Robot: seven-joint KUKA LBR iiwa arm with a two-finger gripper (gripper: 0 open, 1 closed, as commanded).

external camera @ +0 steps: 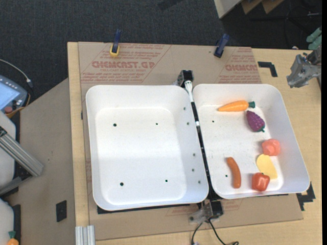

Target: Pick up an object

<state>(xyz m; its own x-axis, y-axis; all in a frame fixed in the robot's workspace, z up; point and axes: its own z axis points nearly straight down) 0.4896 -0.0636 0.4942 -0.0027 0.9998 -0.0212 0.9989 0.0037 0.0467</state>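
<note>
The right bin (286, 116) holds several toy foods. An orange carrot (234, 106) lies at its far side, with a purple eggplant (255, 120) just below it. Along the right wall sit a pink-orange peach (271, 147), a yellow fruit (266, 166) and a red pepper (260, 181). A thin orange-red sausage (234, 172) lies near the front, left of the pepper. My gripper (305, 69) is a grey shape at the view's right edge, beyond the right bin's far right corner and apart from every object.
The left bin (102, 137) stands beside the right one, with a black divider strip (196, 131) between them. Both rest on a cardboard sheet (153, 60) held by a yellow clamp (116, 46) and a blue clamp (222, 45). Cables hang at the front edge (207, 218).
</note>
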